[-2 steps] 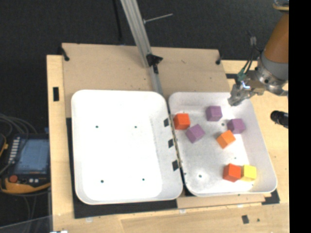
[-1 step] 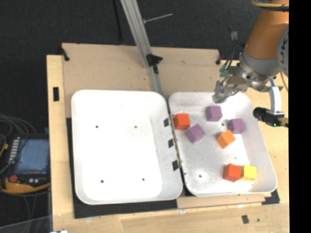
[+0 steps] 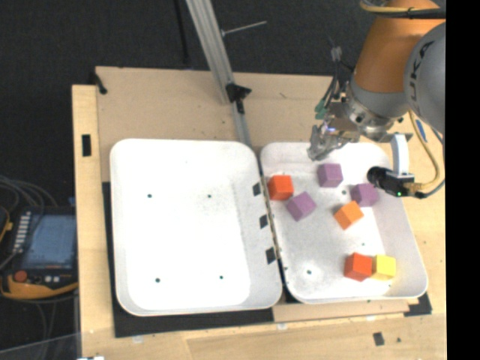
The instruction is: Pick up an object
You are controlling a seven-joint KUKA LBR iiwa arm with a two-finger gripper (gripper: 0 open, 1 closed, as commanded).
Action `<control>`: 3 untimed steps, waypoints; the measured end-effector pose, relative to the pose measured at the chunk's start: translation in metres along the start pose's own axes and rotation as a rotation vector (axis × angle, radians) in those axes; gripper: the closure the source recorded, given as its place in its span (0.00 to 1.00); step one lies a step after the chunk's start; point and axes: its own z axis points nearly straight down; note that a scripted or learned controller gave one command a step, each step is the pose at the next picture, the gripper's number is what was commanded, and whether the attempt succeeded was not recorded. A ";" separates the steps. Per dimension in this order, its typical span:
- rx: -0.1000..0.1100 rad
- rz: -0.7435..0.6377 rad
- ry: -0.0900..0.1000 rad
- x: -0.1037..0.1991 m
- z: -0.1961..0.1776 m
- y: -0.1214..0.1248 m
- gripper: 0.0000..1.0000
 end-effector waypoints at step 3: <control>-0.003 -0.001 0.000 0.161 0.003 0.025 1.00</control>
